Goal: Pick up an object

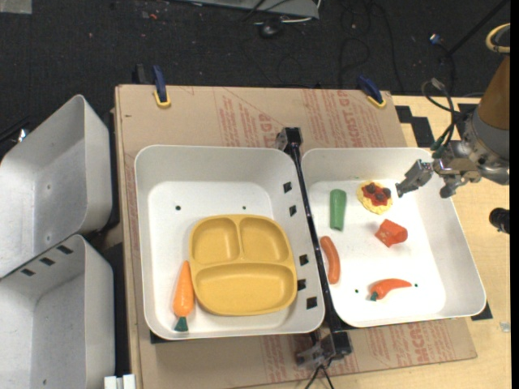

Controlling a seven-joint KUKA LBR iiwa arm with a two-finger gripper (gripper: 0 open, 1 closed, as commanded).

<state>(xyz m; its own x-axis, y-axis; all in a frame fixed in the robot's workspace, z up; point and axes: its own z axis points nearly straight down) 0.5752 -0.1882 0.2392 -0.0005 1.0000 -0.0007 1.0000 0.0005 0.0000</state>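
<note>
Objects for picking, five in the right bin [466, 250]: green piece [337, 209] upright near the dividing edge; small yellow round with red topping [375, 197] just beside it toward the far wall; red chunk [391, 233] near the middle; sausage [330, 259] along the left wall; red-orange pepper [388, 287] near the front. All five apart from one another, none touching.

Left bin [154, 217]: yellow divided tray [242, 264] at centre, three compartments; carrot [183, 294] just beside the tray's left edge, green end toward the front.

Gripper [429, 179] over the far right corner of the right bin, fingers spread wide, nothing between them; near the topped round, not touching it. Arm [495, 120] entered from the right.

Bench [211, 112] of brown board beneath both bins; spare white bins [49, 217] stacked off to the left.
</note>
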